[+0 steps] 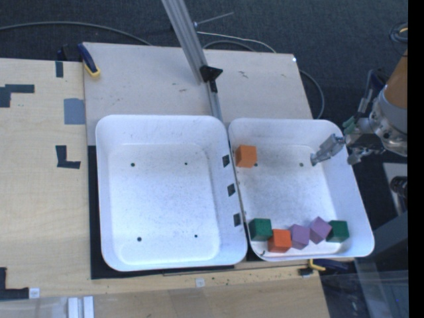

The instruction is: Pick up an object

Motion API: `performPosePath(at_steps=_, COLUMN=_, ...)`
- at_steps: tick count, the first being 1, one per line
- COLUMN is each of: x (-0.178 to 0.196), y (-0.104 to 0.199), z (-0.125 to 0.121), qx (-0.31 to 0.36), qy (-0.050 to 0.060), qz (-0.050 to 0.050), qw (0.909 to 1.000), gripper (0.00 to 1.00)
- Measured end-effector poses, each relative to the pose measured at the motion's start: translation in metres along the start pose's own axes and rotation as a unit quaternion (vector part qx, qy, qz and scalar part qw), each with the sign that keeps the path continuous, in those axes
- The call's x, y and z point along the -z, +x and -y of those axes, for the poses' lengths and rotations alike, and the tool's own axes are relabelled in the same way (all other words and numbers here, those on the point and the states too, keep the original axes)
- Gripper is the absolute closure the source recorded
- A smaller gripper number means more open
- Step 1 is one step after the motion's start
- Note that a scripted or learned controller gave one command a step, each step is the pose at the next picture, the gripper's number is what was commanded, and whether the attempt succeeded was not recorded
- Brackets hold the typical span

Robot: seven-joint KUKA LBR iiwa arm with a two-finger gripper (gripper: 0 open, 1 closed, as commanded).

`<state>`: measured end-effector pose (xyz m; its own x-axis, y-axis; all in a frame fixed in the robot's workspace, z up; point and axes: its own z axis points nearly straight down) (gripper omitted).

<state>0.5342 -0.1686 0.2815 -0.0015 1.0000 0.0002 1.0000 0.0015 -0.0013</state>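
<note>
From above the bench we see two shallow white bins side by side, the left bin (162, 191) and the right bin (301, 184), with the arm reaching in at three o'clock. The gripper (339, 148) hangs over the right bin's rim at about two o'clock of that bin; one grey finger (324, 151) slants down toward the bin floor. We cannot tell how wide the fingers stand, and we see nothing between them. Six blocks lie in the right bin. An orange cube (246, 156) sits alone at ten o'clock, close to the wall shared with the left bin and well apart from the gripper. The rest crowd the six o'clock wall in a row: a dark green cube (261, 228), a second orange block (279, 240), a purple cube (300, 236), another purple cube (320, 228) and a green cube (339, 230). A grey metal rail (187, 35) runs in from twelve o'clock toward the seam between the bins.
</note>
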Motion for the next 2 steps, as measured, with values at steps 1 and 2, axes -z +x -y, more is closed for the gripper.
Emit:
performPosePath(at_steps=1, x=-0.071, y=0.054, z=-0.03, qx=0.002, qy=0.003, qz=-0.001, qw=1.0, gripper=0.0)
performPosePath(at_steps=2, x=-0.017, y=0.139, z=-0.009, qx=0.004, qy=-0.002, qz=-0.001, qw=1.0, gripper=0.0)
